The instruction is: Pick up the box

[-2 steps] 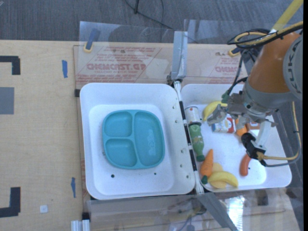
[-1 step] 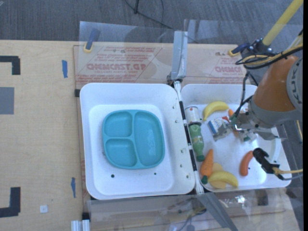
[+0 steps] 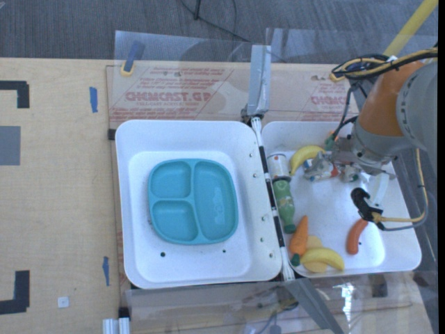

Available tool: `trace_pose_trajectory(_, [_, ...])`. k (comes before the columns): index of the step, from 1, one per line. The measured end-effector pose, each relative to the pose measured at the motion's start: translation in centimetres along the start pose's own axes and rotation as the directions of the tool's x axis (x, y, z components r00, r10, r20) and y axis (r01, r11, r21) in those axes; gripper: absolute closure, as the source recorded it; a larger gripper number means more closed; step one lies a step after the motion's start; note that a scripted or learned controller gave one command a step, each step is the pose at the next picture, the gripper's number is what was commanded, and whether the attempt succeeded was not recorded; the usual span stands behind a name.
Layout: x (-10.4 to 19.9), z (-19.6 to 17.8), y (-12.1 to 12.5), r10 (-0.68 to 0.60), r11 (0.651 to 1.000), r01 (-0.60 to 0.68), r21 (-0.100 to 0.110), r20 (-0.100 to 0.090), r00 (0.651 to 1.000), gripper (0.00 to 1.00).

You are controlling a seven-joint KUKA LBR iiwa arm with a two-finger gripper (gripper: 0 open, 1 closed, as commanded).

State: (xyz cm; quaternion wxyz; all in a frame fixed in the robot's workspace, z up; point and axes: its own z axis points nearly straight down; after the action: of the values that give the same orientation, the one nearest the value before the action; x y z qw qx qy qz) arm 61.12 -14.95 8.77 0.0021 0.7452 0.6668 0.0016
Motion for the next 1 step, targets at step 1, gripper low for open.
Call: trace_pose_trajectory(1, [0.39, 0.19, 5.15, 0.109, 0.994, -0.109, 0.025, 0.006, 0.994, 0.0])
